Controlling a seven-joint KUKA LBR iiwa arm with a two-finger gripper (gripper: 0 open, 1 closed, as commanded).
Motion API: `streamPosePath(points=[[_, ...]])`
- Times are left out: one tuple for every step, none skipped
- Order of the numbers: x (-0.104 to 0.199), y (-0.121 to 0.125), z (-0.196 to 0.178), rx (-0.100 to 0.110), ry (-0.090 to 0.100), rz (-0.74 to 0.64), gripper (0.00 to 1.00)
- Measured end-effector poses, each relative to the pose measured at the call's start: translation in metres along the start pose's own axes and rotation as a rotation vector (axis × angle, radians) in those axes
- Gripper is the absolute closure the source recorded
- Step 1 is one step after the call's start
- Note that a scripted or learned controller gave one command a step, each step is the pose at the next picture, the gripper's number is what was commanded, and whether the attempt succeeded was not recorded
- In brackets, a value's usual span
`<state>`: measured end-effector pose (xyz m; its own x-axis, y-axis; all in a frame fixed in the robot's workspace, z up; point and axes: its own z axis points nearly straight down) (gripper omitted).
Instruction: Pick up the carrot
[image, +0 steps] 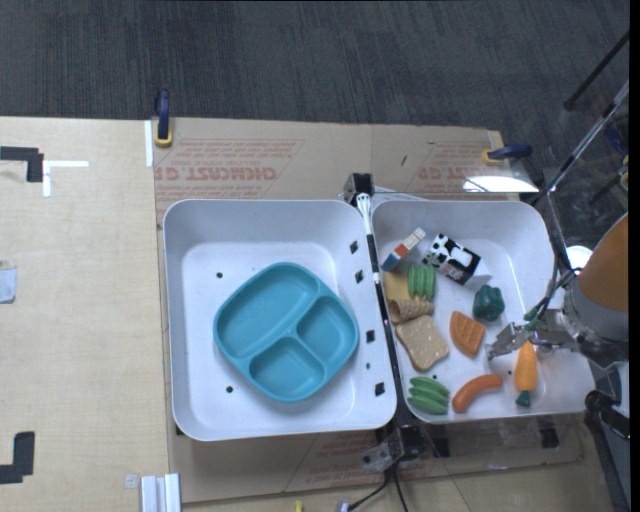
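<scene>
Cardboard covers the bench under two white bins; the left bin holds a blue divided plate. In the right bin toy foods crowd the side nearest the left bin and the near edge: bread slice, green pods, sausage. The carrot lies by the bin's right wall, near its near-right corner. The gripper sits directly over it, close or touching. Whether it is parted or closed, I cannot tell; metal and glare blur together. Judgement: approach done, grasp unconfirmed, lift remaining. The arm's body is cut off at the frame edge.
</scene>
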<state>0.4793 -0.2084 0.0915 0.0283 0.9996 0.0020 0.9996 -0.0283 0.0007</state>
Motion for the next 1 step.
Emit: streamPosePath(points=[[-0.0006, 0.0017, -0.0089, -0.002, -0.001, 0.005, 1.0]])
